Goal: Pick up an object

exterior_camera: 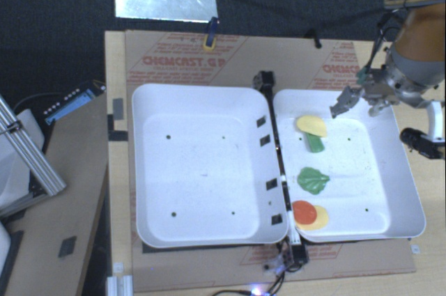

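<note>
Camera view: pincer [346,104] hangs over the right bin's [390,169] far edge — whether it gapes, I cannot tell. Just below-left lies a yellow piece [311,125] — touching a green one [316,143].

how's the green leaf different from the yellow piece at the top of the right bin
The green leaf is dark green with a jagged outline; the yellow piece is pale yellow, smooth and oval. The leaf lies alone mid-bin; the yellow piece sits farther back, touching a small green block. Both lie flat in the right bin.
</note>
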`<state>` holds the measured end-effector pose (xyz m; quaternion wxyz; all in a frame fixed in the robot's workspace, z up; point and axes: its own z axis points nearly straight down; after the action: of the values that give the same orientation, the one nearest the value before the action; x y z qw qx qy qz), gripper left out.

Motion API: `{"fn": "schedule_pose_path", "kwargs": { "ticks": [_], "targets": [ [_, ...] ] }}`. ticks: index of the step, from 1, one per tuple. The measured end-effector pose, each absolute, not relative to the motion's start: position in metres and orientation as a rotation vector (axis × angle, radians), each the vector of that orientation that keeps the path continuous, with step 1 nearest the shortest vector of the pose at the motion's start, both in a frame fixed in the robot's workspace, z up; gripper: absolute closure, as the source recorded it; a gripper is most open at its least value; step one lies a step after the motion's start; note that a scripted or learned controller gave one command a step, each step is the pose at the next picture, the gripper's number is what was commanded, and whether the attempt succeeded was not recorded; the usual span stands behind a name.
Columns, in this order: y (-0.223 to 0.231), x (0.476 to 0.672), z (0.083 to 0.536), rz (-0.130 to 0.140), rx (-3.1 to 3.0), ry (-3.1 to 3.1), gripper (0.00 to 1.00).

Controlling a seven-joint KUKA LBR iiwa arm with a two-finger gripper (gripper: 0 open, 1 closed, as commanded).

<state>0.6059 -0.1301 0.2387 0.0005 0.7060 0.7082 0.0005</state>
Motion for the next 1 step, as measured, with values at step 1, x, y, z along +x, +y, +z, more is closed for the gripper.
{"fn": "schedule_pose_path", "kwargs": {
  "ticks": [1],
  "targets": [
    [-0.0893, 0.5534, 0.1386, -0.004, 2.224, 2.229, 0.00]
  ]
}}
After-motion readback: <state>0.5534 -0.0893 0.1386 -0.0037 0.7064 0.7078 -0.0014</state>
